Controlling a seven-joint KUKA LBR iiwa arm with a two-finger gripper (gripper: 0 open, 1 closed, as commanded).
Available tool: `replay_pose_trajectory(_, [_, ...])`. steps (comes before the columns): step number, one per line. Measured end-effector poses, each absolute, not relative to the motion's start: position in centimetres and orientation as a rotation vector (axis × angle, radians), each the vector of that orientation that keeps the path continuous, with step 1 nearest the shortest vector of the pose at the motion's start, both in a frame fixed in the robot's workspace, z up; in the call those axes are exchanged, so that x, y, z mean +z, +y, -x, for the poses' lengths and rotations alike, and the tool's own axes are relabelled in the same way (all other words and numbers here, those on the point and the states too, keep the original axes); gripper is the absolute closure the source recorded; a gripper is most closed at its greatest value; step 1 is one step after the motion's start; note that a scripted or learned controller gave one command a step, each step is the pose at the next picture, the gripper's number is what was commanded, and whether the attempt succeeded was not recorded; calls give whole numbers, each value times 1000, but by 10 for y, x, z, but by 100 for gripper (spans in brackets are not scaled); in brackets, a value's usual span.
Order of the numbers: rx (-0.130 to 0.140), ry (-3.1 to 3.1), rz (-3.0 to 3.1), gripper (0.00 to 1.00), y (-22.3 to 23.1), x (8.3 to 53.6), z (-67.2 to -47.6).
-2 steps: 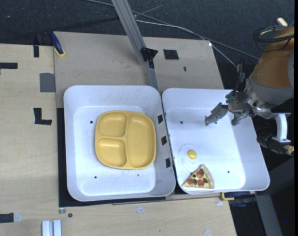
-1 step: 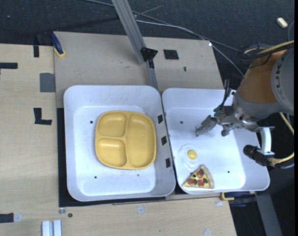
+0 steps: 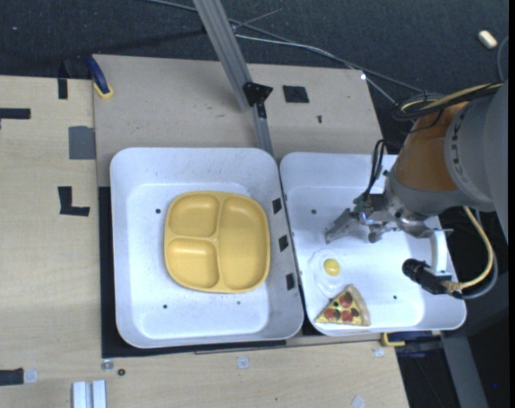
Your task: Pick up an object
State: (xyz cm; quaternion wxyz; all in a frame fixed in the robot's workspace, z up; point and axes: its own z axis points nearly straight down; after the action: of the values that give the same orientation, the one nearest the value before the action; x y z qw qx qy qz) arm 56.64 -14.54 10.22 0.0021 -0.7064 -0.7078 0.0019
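Observation:
In the right bin (image 3: 410, 313) lie a fried egg toy (image 3: 328, 267), white with a yellow yolk, and a pizza slice toy (image 3: 344, 307) near the front wall. My gripper (image 3: 334, 230) reaches in from the right and points left and down. It hovers over bare bin floor just above and behind the egg. Nothing shows in its grasp. A yellow divided plate (image 3: 217, 240) rests in the middle of the left bin (image 3: 138, 228).
The grey arm with its orange band (image 3: 427, 155) covers the right bin's right side, with cables looping beside it. A slanted metal post (image 3: 232, 49) stands behind the bins. The divider wall (image 3: 285, 228) separates the two bins.

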Motion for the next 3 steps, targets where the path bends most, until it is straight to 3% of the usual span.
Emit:
replay_pose_trajectory(1, [2, -2224, 2221, 0, -145, 86, -567])
replay_pose_trajectory(2, [-2, -2228, 2224, 100, -146, 98, -569])
replay_pose_trajectory(3, [-3, -2226, 2220, 100, -135, 152, -570])
